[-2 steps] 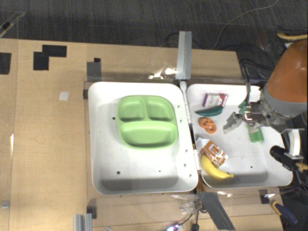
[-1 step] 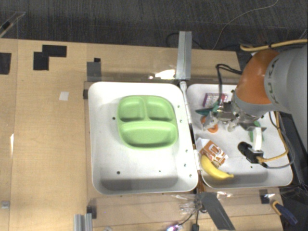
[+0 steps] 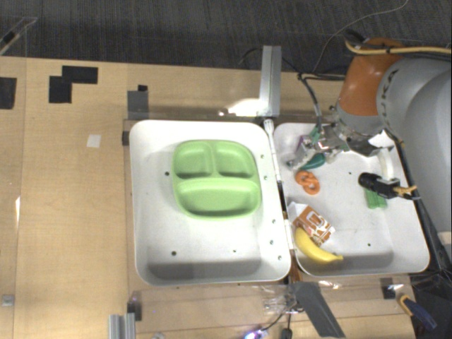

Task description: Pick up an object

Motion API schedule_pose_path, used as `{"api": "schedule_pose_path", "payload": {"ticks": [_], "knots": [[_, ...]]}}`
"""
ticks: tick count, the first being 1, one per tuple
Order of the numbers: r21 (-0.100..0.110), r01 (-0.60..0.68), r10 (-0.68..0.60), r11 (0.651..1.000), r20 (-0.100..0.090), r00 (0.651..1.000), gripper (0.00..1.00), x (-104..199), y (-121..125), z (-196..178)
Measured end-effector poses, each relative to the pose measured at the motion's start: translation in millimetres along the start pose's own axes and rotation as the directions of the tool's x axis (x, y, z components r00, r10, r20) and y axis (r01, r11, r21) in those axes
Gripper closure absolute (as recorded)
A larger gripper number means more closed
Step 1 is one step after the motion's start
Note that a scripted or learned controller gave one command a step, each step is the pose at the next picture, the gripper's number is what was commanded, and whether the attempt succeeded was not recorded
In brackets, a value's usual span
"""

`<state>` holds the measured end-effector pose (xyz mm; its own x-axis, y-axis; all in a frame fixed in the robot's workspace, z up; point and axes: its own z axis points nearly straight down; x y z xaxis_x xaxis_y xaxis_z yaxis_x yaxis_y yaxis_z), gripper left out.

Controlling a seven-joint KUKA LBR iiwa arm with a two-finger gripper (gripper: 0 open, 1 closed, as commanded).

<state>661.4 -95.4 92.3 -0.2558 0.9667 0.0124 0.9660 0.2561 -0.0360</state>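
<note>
You see the hand [image 3: 319,145] low in the right bin [image 3: 353,246], over a teal object [image 3: 312,162]; its grip I cannot tell. The orange ring [image 3: 308,181] lies just beside, so a descent may push both away.

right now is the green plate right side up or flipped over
Right side up: the green plate in the left bin shows its three hollow compartments facing up.
</note>
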Motion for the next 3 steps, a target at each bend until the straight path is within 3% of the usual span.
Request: {"api": "schedule_pose_path", "payload": {"ticks": [1, 2, 3], "knots": [[-0.003, 0.003, -0.003, 1.000, 0.003, 1.000, 1.00, -0.2, 1.2, -9.0], [-0.004, 0.003, -0.003, 1.000, 0.003, 1.000, 0.00, -0.1, 1.3, -9.2], [-0.054, -0.143, 0.144, 0.988, 0.010, 0.990, 0.00, 14.8, -31.2, 3.3]]}}
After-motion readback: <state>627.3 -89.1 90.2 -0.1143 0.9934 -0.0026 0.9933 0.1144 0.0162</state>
